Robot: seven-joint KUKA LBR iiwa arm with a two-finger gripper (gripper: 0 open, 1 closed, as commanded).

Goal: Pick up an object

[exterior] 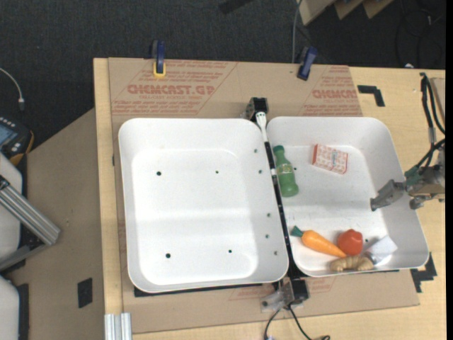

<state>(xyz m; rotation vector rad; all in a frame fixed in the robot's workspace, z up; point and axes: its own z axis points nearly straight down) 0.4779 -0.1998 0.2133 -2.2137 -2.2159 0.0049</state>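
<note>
Clearly, the right bin (368, 137) holds everything: green bottle (285, 171) at its left wall, carrot (320, 243), tomato (350, 241) lower down. Gripper (386, 195) hovers right of centre; whether it is spread or closed, I cannot tell. Bottle looks light, stiff, slippery; grip mid-body.

Dark carpet floor (106, 13) surrounds a cardboard-topped bench (212, 83).

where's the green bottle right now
The green bottle lies in the right bin, against its left wall by the divider, left of the red-and-white packet and above the carrot.
</note>
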